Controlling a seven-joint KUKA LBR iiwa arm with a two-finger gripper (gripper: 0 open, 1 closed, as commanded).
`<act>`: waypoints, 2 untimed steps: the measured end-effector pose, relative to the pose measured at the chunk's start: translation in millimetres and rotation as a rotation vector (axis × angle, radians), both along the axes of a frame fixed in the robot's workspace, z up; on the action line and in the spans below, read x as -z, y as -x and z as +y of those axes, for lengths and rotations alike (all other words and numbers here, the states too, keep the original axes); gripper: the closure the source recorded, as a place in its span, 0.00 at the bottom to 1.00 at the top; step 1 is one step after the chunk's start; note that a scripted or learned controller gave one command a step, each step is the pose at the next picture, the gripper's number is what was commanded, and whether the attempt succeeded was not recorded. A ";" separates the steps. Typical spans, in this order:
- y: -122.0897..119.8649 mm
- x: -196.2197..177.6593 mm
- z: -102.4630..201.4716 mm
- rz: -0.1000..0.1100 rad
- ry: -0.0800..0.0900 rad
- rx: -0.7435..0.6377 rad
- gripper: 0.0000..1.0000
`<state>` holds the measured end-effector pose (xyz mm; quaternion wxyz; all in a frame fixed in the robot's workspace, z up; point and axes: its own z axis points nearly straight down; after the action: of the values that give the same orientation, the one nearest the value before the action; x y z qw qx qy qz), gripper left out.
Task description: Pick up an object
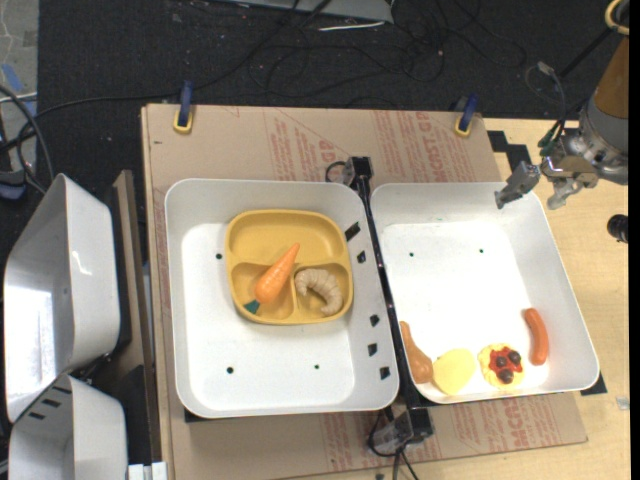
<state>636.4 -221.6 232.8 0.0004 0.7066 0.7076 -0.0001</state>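
My gripper (536, 188) hangs over the far right corner of the right bin (470, 288), its two fingers spread apart with nothing between them. Along that bin's near edge lie a brown drumstick-like piece (414, 354), a pale yellow round piece (453, 370), a small yellow tart with red and dark berries (501, 362) and an orange sausage (537, 335). In the left bin (200, 348) a yellow divided plate (247, 238) holds an orange carrot (277, 273) and a beige shrimp-like piece (322, 288).
The two bins touch along a black centre divider (368, 268). White containers (55, 288) stand left of the bench. Orange clamps (183, 118) hold the cardboard base at the back. Cables lie on the dark floor behind.
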 end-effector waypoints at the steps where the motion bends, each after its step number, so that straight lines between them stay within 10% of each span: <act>1: 3.2 62.6 0.2 0.003 -0.001 0.002 0.00; 2: 5.6 125.1 6.5 0.005 -0.001 -0.001 0.00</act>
<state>630.9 -215.1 107.6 -0.0018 0.7063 0.7079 -0.0012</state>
